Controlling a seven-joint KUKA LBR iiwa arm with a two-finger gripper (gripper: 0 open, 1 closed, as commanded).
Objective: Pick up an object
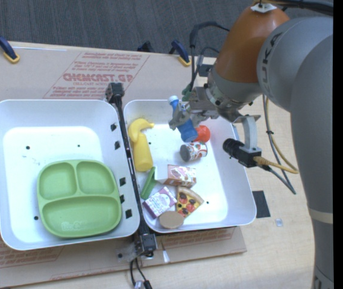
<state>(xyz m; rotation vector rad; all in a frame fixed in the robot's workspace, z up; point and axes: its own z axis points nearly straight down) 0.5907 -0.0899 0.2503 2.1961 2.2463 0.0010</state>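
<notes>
Right bin (239, 188): gripper (183, 118) near far rim.

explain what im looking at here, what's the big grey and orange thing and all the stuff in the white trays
The big grey and orange thing is a robot arm, reaching in from the right. One fixed camera looks down at a slant on two shallow white bins. The left bin holds a green divided plate. The right bin holds toy food and small items: a yellow banana, a pizza slice, a small can, small packets. The arm's gripper hangs over that bin beside a blue object; whether it holds it is unclear.
</notes>
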